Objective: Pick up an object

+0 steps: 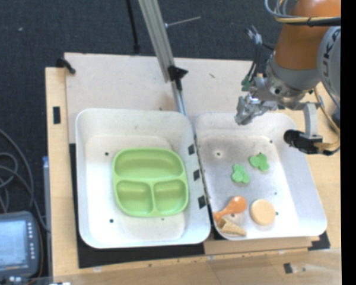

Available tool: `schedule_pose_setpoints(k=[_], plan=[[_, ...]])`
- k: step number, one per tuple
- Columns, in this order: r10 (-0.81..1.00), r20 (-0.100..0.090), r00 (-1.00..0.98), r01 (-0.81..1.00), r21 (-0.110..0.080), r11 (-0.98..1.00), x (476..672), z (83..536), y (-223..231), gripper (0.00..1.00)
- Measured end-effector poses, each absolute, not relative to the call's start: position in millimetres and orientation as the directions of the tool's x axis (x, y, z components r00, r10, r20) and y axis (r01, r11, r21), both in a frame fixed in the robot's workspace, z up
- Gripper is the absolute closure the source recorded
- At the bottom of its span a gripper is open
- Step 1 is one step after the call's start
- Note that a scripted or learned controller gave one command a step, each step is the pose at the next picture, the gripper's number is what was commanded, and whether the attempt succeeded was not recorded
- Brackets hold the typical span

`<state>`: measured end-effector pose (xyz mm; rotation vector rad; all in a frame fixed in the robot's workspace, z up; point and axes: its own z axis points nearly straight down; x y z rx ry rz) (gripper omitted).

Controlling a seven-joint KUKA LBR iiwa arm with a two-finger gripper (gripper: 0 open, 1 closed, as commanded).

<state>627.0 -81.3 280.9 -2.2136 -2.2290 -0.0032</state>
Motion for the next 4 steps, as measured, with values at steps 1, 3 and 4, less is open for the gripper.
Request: schedule_pose_setpoints(k=[1, 3, 4], plan=[[1.0, 0.0, -0.006, 1.0, -0.001, 0.006, 608.1, 270, -44, 1.0], [1.0, 0.002, -0.008, 1.0, 0.0, 0.008, 571.9, 271, 42, 1.0], [1.0, 0.001, -0.002, 1.0, 0.001, 0.002, 572.5, 271, 39, 0.0]])
